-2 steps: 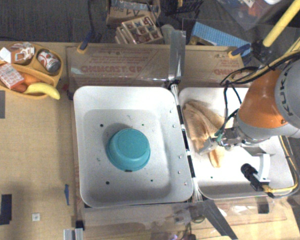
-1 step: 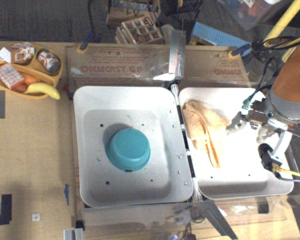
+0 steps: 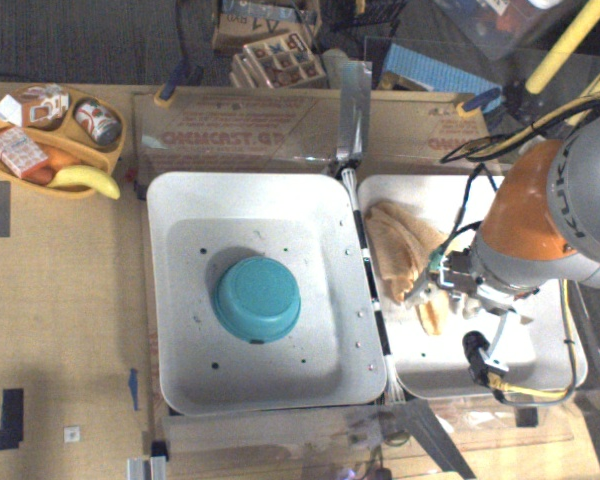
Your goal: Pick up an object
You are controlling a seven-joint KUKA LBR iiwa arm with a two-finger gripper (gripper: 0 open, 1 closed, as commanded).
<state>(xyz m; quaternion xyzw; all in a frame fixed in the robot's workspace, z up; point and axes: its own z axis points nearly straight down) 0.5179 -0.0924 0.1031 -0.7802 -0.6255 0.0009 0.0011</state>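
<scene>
Bench surface of pale wood carries two shallow white bins side by side, with a cardboard wall behind them. Next in size, the left bin holds one thing, a teal bowl turned upside down near its middle. The right bin sits close against it, and the grey arm with its orange band reaches over this bin from the right, covering much of its floor.

Under the arm's reach, a tan, crumpled piece like a cloth or soft bag lies along the right bin's left side. Just below its lower end is a small orange-tan object, the likeliest thing to be picked. The claw hangs low over this spot, between the tan piece and the small object, but its fingers are lost among cables and the wrist body, so I cannot tell whether they stand apart or together, or whether anything is between them.

Off in the upper left corner of the bench, a yellow tray holds a banana, a can and small boxes, well apart from the bins.

As for progress, the approach looks made and the arm is down in the right bin. A secure grasp and the lift seem not yet done, since both things in that bin appear to rest on its floor.
</scene>
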